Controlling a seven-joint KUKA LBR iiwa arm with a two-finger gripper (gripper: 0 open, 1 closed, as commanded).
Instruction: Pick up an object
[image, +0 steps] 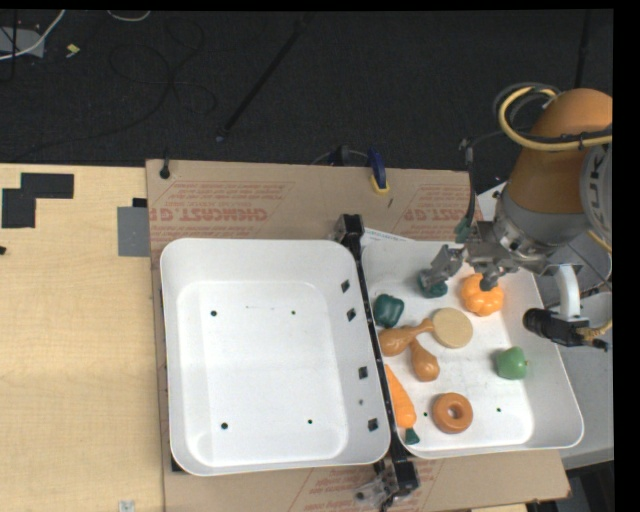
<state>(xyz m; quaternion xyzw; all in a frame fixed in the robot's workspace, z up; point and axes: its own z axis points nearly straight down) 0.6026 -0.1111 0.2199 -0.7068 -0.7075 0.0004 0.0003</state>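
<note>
I see my gripper (462, 272) spread wide and holding nothing over the right bin (560, 425), one finger by a dark green piece (432, 288), the other touching the orange pumpkin (481, 297).

I see glossy white plastic bins (260, 445) on matt brown cardboard (270, 205), beside a pale wood-look bench (70, 340).

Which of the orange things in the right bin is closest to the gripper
The orange pumpkin-shaped toy, lying right beneath the gripper near the bin's far side. The carrot and ring-shaped doughnut lie much farther off, near the front edge.
</note>
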